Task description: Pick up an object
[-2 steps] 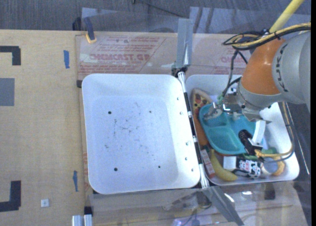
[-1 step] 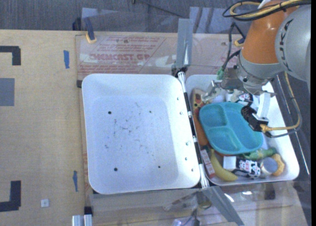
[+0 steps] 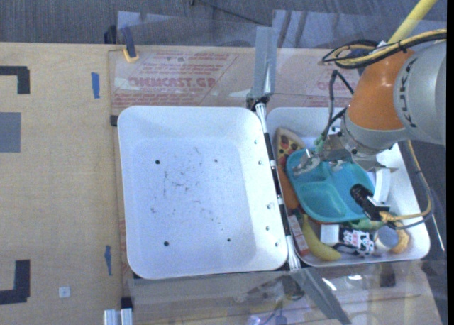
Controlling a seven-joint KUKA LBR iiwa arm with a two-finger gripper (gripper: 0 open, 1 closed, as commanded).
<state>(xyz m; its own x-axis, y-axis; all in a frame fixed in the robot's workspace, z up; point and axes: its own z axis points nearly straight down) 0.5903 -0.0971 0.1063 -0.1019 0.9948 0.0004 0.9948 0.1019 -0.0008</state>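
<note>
The grey arm with its orange band reaches in from the right over the right bin (image 3: 410,174); the gripper (image 3: 310,162) sits low at the upper left corner of a teal divided tray (image 3: 330,196), right against its rim; whether it is parted or closed on that rim cannot be told from this slant. The teal divided tray lies tilted in the middle of the right bin, resting on the other things there; a banana (image 3: 319,247) lies just below it along the near wall, partly tucked under the tray's edge; a black-and-white patterned piece (image 3: 359,240) lies just right of the banana, and a small orange thing (image 3: 401,241) sits in the near right corner; a flat piece printed in red and yellow (image 3: 285,145) shows at the far left corner, just beside the gripper. The left bin (image 3: 191,196) stands alongside, touching the right bin, its white floor marked with dark specks.
</note>
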